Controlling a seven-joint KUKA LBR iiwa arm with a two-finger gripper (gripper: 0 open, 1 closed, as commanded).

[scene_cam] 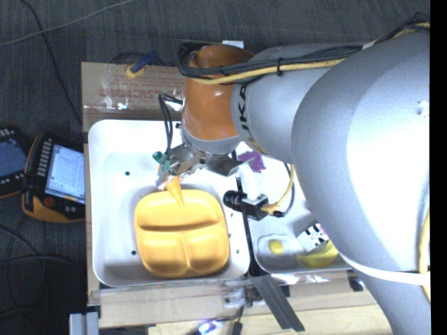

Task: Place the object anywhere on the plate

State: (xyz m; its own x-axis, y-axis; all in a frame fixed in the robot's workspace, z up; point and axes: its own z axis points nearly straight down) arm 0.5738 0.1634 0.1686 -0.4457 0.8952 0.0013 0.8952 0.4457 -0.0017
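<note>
Hand over the top edge of the plate, with an orange piece at its tip

The hand (170,167) hangs under the orange wrist band at the plate's twelve o'clock rim, and whether it is gripping I cannot tell; a small orange object (174,191) shows just below it, pointing down onto the yellow plate (183,233), which is divided into sections and fills the lower half of the left bin (105,187). At three o'clock the right bin (260,257) holds a yellow item (318,255) and a purple piece (253,161). The risk, as I judge it: the object sits at the very rim, so a release here could let it tip off the raised edge onto the bin floor at twelve o'clock instead of settling in a section
</note>
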